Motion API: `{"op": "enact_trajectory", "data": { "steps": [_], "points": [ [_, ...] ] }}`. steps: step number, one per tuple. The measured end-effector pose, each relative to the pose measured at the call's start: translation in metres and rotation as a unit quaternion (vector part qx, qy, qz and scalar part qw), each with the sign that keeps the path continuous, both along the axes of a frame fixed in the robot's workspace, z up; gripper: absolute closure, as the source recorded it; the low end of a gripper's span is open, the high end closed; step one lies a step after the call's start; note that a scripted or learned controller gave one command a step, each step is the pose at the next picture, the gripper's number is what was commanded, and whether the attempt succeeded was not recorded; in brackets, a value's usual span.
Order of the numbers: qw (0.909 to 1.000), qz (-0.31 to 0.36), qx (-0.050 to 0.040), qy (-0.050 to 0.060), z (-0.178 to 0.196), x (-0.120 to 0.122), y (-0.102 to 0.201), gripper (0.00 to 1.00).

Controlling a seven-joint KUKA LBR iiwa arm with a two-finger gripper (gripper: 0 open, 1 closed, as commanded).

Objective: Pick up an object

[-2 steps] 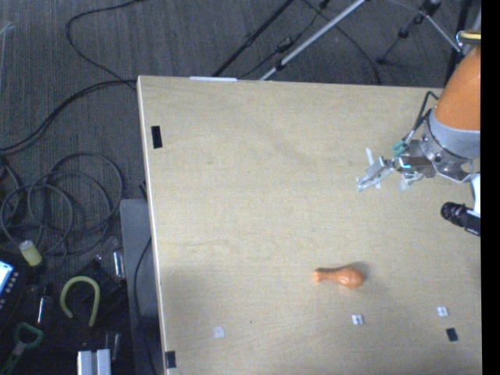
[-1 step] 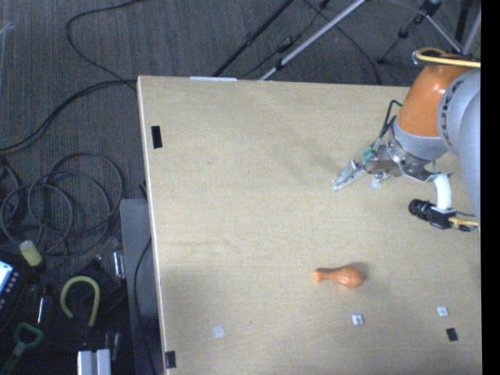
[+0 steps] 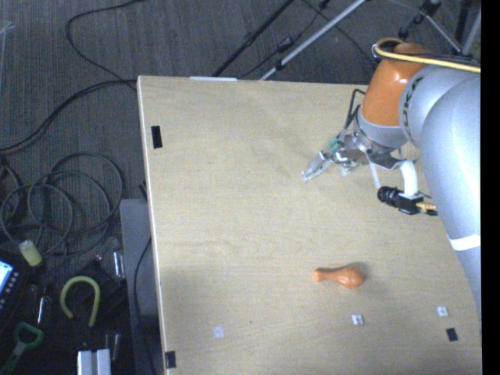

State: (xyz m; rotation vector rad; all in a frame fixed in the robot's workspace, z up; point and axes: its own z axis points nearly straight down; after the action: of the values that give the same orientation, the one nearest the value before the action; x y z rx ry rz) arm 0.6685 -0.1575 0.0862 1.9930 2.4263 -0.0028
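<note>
One arm, one candidate obj on the surface.

1. Bench top (image 3: 234, 209): tan board, flat, bare around the jaws.
2. Arm (image 3: 445, 155): grey w/ orange band, in from the right.
3. Gripper (image 3: 315, 169): tips aimed left; jaws look slightly spread, nothing between them.
4. Orange pear-shaped obj (image 3: 340, 276): lying on its side, well apart from the jaws, nearer the camera and a bit right of the tips; thin neck points left.

You'd do well to centre over the fat end, jaws across its short axis, then descend straight. Rounded body, may roll.
</note>
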Motion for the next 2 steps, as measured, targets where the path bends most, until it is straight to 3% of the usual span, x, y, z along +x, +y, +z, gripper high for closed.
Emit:
{"op": "enact_trajectory", "data": {
  "steps": [1,2],
  "points": [
    [0.9793,0.202,0.0015,0.000,-0.0021,0.0000,0.0388,0.00],
    [0.9793,0.202,0.0033,-0.002,0.0074,0.0006,0.0405,1.00]
  ]
}}
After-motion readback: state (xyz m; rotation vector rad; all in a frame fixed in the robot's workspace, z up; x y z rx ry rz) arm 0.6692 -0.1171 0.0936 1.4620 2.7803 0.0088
